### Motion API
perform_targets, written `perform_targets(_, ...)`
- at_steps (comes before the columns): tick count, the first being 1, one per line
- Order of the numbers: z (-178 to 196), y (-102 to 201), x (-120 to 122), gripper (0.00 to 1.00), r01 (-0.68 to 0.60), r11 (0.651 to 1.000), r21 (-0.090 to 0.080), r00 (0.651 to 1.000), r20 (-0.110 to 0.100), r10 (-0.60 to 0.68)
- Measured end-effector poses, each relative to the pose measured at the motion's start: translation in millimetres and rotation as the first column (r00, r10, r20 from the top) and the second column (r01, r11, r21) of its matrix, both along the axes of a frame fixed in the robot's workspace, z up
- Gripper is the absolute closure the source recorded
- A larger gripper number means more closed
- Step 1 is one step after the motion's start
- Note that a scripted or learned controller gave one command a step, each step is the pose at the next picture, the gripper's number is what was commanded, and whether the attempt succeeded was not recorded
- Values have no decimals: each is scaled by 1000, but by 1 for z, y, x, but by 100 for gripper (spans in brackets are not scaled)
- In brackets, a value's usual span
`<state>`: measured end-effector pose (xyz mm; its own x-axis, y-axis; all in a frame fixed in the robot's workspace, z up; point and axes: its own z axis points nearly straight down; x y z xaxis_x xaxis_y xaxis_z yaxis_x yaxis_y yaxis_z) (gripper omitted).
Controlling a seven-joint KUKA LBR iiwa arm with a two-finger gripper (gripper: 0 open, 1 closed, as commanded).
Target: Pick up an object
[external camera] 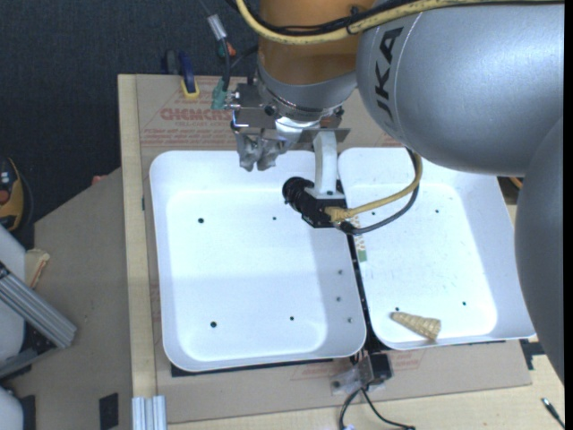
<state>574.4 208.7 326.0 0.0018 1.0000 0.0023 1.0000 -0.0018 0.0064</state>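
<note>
A small tan cone-shaped object lies near the front edge of the right bin. My gripper hangs over the far edge of the left bin, well away from the cone, to its far left. The big grey arm with its orange band covers the top right of the view and hides the back of the right bin.
A black connector with a yellow cable hangs beside the gripper over the rim between the bins. Both bins sit on a brown board. A blue and yellow clamp stands at the board's far left corner.
</note>
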Motion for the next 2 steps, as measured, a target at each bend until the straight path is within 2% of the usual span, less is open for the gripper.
perform_targets(1, -51, 17, -64, 100, -6, 1000, -4, 1000, -17, 6)
perform_targets(2, -38, 16, -60, 100, 0, 1000, -2, 1000, -7, 0)
